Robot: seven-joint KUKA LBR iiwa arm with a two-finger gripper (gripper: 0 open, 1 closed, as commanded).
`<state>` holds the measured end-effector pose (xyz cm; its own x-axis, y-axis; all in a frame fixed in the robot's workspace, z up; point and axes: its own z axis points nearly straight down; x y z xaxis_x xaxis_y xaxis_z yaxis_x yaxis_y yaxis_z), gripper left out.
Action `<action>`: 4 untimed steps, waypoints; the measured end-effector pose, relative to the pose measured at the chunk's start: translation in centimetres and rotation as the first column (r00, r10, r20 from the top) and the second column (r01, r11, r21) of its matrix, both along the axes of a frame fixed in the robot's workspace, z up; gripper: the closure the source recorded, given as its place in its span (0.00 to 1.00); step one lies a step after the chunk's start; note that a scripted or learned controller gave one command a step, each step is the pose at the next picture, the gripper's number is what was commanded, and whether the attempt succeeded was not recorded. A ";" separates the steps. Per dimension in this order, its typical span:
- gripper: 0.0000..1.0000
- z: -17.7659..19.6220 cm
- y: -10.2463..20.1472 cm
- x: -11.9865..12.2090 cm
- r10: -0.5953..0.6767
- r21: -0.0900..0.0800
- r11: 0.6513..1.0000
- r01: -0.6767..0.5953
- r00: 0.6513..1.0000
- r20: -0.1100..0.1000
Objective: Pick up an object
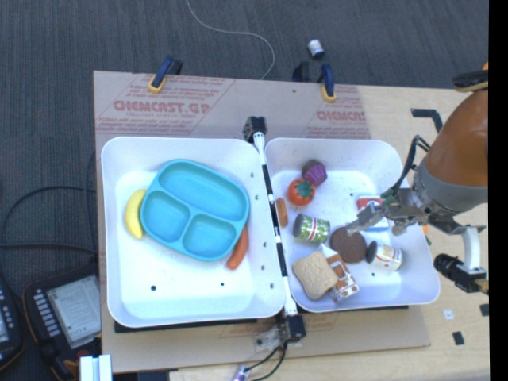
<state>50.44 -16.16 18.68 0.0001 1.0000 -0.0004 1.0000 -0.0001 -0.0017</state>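
Observation:
My gripper (379, 217) hangs low over the right side of the right bin (373, 151), on the grey arm with its orange band (468, 137). Beneath it lies a red and white item (367, 204), partly hidden. Just below and left of the gripper sits a brown round cookie (349, 245), with a small white and orange can (386, 255) to its right. Further left stand a green can (311, 228), a red tomato (301, 190) and a purple item (315, 171). A slice of toast (314, 275) and a small carton (343, 281) lie at the bin's front.
The left bin (127, 292) holds a blue divided plate (194, 210), a banana (133, 213) and an orange sausage (238, 251). A small orange piece (282, 211) lies by the divider between the bins. Clamps (327, 82) stand at the bench's back edge.

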 end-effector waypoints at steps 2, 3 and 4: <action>1.00 -6.0 0.9 -1.6 -0.001 0.001 1.000 0.001 1.000 0.001; 0.00 -6.0 0.9 -1.6 0.000 0.001 1.000 0.000 1.000 0.001; 1.00 -5.1 0.9 -1.5 0.000 0.001 1.000 0.000 1.000 0.001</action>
